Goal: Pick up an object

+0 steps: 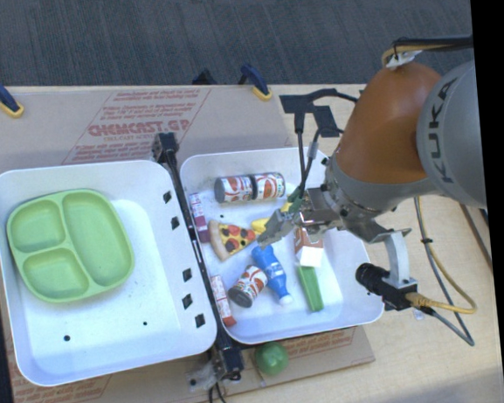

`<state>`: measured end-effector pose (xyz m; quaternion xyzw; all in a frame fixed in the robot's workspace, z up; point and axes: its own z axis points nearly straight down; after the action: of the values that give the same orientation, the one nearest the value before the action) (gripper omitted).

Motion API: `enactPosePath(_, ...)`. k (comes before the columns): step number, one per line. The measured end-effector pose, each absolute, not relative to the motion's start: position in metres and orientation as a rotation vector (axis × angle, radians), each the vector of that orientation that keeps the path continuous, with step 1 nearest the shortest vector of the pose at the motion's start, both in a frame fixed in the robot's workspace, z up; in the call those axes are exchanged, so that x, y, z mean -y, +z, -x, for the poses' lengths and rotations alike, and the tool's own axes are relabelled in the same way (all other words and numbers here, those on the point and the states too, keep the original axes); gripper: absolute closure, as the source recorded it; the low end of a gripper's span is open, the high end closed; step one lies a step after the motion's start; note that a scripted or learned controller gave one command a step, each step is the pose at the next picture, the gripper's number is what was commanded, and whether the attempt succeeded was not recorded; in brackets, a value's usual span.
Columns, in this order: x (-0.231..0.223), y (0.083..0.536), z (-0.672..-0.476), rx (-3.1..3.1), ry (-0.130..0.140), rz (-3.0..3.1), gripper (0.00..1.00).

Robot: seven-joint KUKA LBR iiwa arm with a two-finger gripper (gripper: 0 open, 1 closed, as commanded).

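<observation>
Over the right-hand shallow white plastic bin [354, 314], the grey arm with its orange band [386, 127] reached in from the right, and its claw [282, 220] sat low among the clutter, near a small yellow-and-red toy pizza slice [231, 237]; whether the claw was spread or pressed together could not be told, since the wrist hid most of it, and nothing could be seen gripped. Candidates for the pick all lay in that bin: a small cylindrical can with a red-and-white label [249, 188] lying on its side near the far wall, a second, similar small can [248, 285] toward the near wall, a blue plastic bottle with a white cap [271, 272] beside it, and a green stick-shaped tube with a white end [310, 279] just right of the bottle. All looked light and rigid; the cans and bottle seemed likely to roll or slip, so a pinch across the middle of the body, square to its long axis, seemed safest. The flat pizza slice would probably need its edges taken. The left bin [39, 368] held a pale green divided plastic tray [67, 246]. Red print on the cardboard sheet [140, 123] over the worktop seemed to read "CHEMCAST GP", and "KUKA" showed on the arm; the can labels were too small to read.
</observation>
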<state>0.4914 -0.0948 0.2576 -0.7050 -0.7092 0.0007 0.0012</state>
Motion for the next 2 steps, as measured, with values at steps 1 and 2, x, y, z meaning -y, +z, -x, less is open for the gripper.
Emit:
enactPosePath(1,0.0948,0.2576,-0.4914,2.226,0.002,2.213,0.00)
enactPosePath(2,0.0948,0.2576,-0.4914,2.226,0.002,2.213,0.00)
